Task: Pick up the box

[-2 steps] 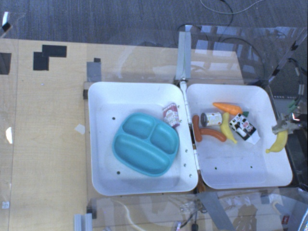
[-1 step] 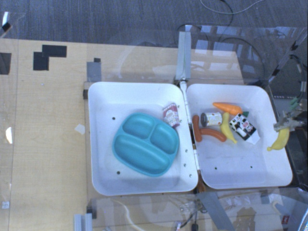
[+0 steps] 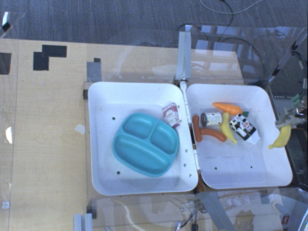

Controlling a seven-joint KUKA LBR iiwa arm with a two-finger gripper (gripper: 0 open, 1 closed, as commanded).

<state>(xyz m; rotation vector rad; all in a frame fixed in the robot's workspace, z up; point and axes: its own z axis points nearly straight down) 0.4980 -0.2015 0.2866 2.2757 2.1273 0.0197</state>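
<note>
**Box lies in the right bin, among the play food**

Pale wood bench point(image 3: 43, 143) fills the left of the view, with grey carpet point(image 3: 96, 8) beyond its far edge and black tape marks point(image 3: 48, 57) near its far left corner. A small grey bracket point(image 3: 94, 71) stands just off the far left corner of the left bin point(image 3: 101, 177).

That bin holds a teal divided plate point(image 3: 146, 143), lying flat and taking up most of the floor. Just past the plate's far right edge, a small red-and-white packet point(image 3: 171, 115) rests against the bin's right wall. A metal post point(image 3: 183, 57) runs away from the seam where the two bins meet, and a thin cable point(image 3: 226, 6) loops across the carpet behind it.

The right bin point(image 3: 240, 177) has its things gathered in its far half. A red sausage point(image 3: 197, 128) lies along the left wall; a second sausage point(image 3: 212, 134) lies crosswise beside it, just in front of a small can point(image 3: 211, 119) on its side. An orange carrot point(image 3: 227, 108) lies behind the can. A yellow banana point(image 3: 226, 126) curves down between the can and the box point(image 3: 242, 126), touching the box's left side. The box is black and white, patterned, lying flat and skewed to the bin walls, with a scrap of white showing at its near right corner.

A second banana point(image 3: 281, 137) rests at the bin's right rim, well apart from the box. Just above it, at the right margin, a greyish shape looks like the gripper point(image 3: 294, 113); whether it is open or closed cannot be told.
</note>
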